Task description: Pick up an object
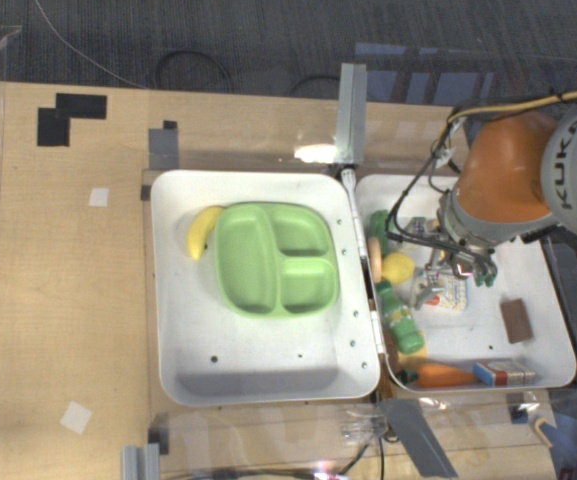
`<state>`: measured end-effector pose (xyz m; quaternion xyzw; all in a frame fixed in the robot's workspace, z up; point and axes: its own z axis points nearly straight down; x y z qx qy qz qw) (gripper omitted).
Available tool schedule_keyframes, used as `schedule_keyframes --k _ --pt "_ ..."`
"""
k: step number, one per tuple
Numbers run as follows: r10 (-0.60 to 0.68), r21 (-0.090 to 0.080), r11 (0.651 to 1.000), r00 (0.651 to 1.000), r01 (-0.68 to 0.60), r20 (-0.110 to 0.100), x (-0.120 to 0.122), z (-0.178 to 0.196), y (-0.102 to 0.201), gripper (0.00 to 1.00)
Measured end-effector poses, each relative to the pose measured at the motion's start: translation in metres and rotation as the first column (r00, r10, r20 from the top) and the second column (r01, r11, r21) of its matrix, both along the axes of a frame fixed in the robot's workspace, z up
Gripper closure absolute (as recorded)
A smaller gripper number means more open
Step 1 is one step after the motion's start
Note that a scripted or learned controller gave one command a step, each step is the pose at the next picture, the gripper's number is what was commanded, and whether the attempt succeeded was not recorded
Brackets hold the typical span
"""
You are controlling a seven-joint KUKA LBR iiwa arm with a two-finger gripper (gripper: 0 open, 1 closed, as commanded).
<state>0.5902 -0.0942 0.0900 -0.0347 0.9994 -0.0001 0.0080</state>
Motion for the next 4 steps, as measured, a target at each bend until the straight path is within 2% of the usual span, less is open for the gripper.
schedule_keyframes --k 1,2,3,4 --pt "0.001 -0.001 1.000 1.000 -0.001 0.018 0.005 0.016 0.000 1.00" --pt "0.049 -0.008 0.999 0.999 -0.049 0.005 0.060 0.118 -0.097 1.00" --pt "0.054 -0.003 0.999 0.999 -0.054 -0.003 0.060 0.113 -0.092 0.00" --pt "0.081 -0.002 0.997 0.997 -0.081 -0.002 0.078 0.000 -0.048 0.00"
